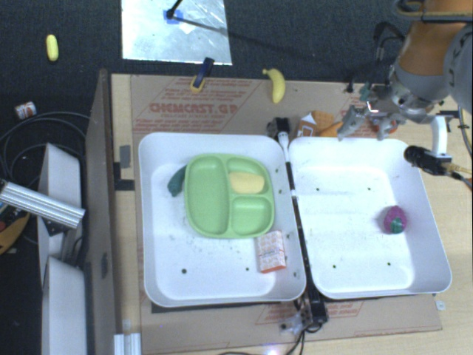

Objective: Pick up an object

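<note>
At upper right of the frame the gripper (pixel 367 121) hangs over the far rim of the right bin (pixel 355 287), just above the bin's top edge. Its two fingers look spread apart with bare space between them; nothing is held.

Candidates for pickup:
- Right bin: one small purple and green ball (pixel 394 220) near the right wall, mid-height in the frame, well apart from the gripper.
- Left bin (pixel 159 272): green divided tray (pixel 214 198) at centre, with a yellow block (pixel 247 182) in its upper right compartment. A dark green object (pixel 177 180) touches or sits just beside the tray's left edge; cannot tell which. A small red and white packet (pixel 271 251) lies just below the tray's lower right corner.
- Outside the bins: a yellow banana (pixel 276 84) on the cardboard sheet (pixel 185 102) beyond the left bin.

Progress, judged: pickup not begun. No object is lifted and none is between the fingers. Everything is left: choose a target, move over it, descend, close, lift. The ball is the only item in the bin nearest the gripper, so it looks the likeliest target, though round and prone to roll.
</note>
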Available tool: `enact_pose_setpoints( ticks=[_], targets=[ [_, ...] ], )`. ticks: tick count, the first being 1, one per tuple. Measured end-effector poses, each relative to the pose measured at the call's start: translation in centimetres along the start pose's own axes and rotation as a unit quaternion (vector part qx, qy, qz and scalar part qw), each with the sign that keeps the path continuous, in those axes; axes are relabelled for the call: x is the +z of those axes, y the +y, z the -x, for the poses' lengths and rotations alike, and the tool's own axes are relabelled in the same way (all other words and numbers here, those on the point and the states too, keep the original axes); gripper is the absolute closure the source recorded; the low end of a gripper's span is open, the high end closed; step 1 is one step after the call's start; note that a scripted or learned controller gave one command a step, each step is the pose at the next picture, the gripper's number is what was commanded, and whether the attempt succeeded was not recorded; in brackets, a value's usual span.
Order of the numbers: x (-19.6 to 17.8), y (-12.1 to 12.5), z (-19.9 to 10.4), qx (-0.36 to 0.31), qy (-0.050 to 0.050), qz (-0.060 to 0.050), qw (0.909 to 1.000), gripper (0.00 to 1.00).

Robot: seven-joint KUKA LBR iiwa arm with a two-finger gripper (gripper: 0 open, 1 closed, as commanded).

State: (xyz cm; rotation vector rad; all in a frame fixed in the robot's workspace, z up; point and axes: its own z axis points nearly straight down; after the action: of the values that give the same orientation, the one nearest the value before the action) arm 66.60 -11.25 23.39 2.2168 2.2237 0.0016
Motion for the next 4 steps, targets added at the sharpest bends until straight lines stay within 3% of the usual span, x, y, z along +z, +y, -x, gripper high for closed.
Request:
enact_pose_setpoints(
  ticks=[1, 2, 3, 4],
  targets=[
    [12.3, -1.7, 7.7, 0.004, 0.0, -0.004, 1.0, 0.0],
    [4.7, -2.6, 8.8, 0.001, -0.001, 0.003, 1.0, 0.0],
    [0.1, -6.1, 9.5, 0.002, -0.001, 0.002, 1.0, 0.0],
    [-1.8, -9.2, 8.9, 0.002, 0.0, 0.0, 1.0, 0.0]
  ],
)
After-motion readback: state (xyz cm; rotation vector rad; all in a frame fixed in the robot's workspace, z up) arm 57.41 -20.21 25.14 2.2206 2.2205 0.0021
